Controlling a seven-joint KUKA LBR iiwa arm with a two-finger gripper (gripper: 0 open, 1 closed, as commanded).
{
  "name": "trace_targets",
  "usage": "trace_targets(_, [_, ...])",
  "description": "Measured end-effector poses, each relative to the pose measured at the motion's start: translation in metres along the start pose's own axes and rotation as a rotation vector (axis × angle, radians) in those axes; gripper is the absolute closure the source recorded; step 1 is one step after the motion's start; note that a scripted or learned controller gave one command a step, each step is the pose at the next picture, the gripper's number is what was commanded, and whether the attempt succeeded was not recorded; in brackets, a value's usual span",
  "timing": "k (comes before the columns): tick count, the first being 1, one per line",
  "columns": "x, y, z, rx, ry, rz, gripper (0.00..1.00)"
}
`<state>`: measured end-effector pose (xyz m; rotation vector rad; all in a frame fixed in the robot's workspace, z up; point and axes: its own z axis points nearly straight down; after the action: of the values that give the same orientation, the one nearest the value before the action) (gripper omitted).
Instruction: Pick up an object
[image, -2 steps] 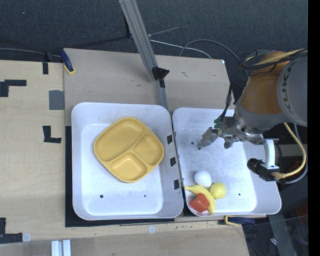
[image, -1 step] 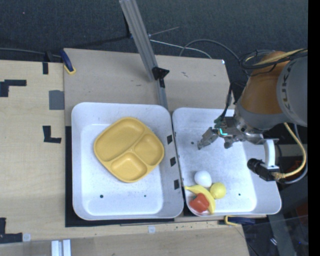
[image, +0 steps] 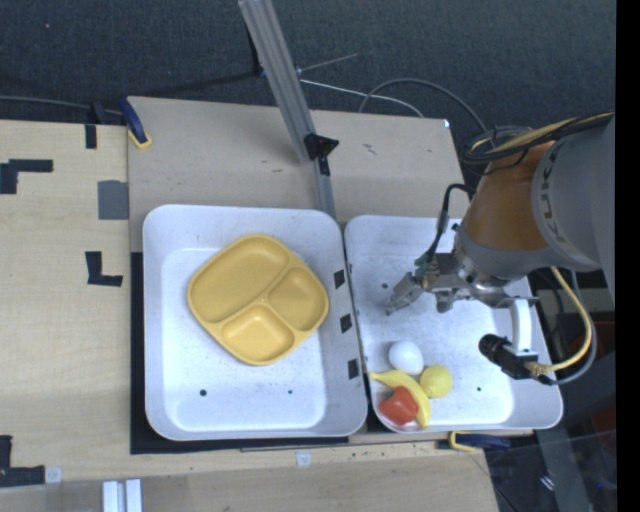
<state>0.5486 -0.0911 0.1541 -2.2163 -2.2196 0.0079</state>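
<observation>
I'm eyeing the white ball (image: 405, 355) in the right bin (image: 500, 400): probably light, smooth, prone to rolling, so I'd pinch across its middle. The gripper (image: 420, 297) is hovering with fingers spread, holding nothing.

No readable text, labels or numbers anywhere.

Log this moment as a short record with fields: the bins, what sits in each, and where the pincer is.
left bin: holds a yellow divided plate, lying flat
right bin: holds a white ball, a yellow ball, a banana and a red piece, clustered at the near left corner
arm: reaches in from the right, over the right bin
pincer: over the right bin's upper left part, apart from the cluster
held item: none seen between the pincer's tips
</observation>
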Motion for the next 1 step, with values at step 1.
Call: trace_targets(1, [0.0006, 0.0052, 0.0461, 0.000, 0.000, 0.000, 0.00])
